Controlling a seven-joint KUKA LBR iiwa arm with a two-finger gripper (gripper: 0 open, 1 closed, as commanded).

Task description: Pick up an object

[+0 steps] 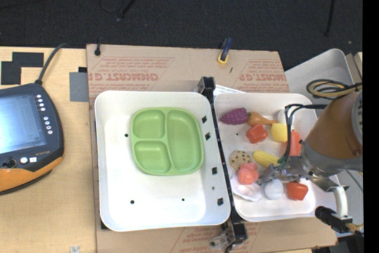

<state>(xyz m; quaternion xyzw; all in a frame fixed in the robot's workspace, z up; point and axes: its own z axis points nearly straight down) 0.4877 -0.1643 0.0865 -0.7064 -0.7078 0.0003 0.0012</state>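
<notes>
Camera view: the gripper (277,172) is down low in the right bin (267,214), hovering among the toy food, just above the white ball (273,189). Whether it's wide or closed, can't tell. The green tray (166,141) sits apart in the left bin (112,186).

Grey arm (346,154) with orange band (331,127), black cables (296,108), dark metal pincer (278,173).
</notes>
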